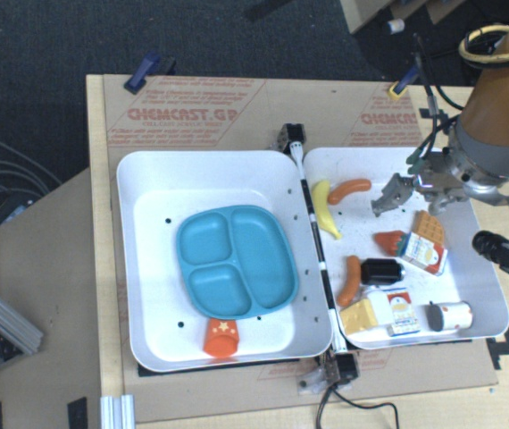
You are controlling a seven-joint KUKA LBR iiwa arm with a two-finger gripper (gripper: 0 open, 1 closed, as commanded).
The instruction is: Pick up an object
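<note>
Where the claw hangs over the far part of the right bin, fingers spread with nothing between them, one grey tip reaching toward the left. Just left of it, lying on the bin floor: an orange-red sausage beside a yellow banana near the dividing wall. Below the claw: a cracker-like orange box, a small red piece, a black block, a second sausage, a wedge of cheese, a white carton and a white tube toward the near edge. Further left, in the left bin: a blue divided plate, with an orange cup just in front of it. Under both bins, a brown worktop.
</note>
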